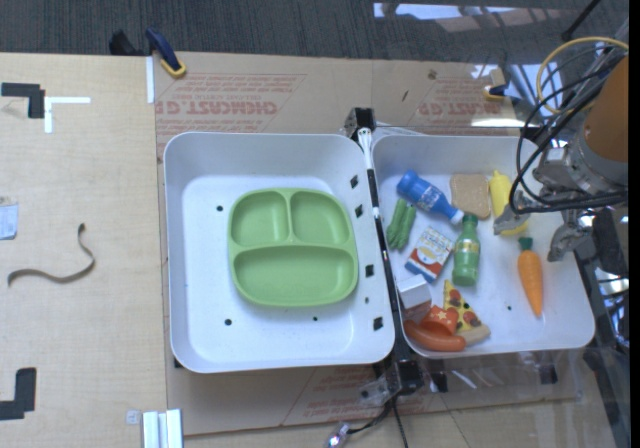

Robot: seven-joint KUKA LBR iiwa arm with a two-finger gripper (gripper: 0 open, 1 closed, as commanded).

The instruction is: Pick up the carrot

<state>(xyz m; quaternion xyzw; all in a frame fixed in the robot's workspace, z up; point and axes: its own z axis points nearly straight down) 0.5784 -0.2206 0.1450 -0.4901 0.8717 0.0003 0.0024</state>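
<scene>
The carrot (530, 279), orange with a green top, lies lengthwise on the floor of the right bin (560, 336), near its right wall. My gripper (580, 239) hangs just above and to the right of the carrot's green end, at the bin's right edge. It is open, with nothing between its fingers, and it is apart from the carrot.
Left of the carrot lie a green bottle (466, 254), a blue bottle (428, 196), a bread slice (470, 194), a yellow banana (501, 201), a small carton (432, 251), a pizza slice (462, 312) and a red piece (432, 336). A green divided plate (293, 246) sits in the left bin (190, 326).
</scene>
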